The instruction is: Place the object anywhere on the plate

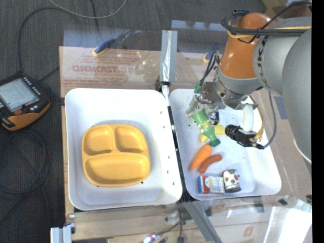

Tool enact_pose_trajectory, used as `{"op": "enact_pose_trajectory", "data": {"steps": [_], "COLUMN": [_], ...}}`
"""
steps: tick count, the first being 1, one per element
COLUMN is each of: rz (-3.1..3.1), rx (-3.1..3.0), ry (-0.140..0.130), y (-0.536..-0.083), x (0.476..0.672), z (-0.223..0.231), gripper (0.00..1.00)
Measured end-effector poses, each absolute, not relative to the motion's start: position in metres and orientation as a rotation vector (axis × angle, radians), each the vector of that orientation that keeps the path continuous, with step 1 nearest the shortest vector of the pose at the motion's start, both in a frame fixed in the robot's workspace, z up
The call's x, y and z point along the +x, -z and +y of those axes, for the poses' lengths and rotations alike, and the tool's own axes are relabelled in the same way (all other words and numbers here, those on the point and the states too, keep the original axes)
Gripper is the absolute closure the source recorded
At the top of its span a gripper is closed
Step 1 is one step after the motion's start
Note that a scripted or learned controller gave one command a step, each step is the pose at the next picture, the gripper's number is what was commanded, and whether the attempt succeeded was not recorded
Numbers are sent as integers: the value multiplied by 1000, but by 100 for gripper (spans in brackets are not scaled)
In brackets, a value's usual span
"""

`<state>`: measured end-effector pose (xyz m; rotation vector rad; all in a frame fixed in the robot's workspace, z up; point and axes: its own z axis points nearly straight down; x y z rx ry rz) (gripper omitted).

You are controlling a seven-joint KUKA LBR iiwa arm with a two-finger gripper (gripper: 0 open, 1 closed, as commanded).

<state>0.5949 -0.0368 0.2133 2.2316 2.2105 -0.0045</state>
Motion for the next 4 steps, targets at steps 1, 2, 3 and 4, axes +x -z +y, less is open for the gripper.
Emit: {"op": "enact_pose_trajectory", "data": {"steps": [1, 2, 3, 4], "rz": [2382, 2430, 2458, 2458], "rx": [2053, 1996, 1956, 1957], "ry": [3, 3, 5, 7], "y": [-182, -209, -118, -118], "x": [571, 560, 585, 585], "z": [63, 144, 152, 151], "gripper": [100, 100, 100, 0]}}
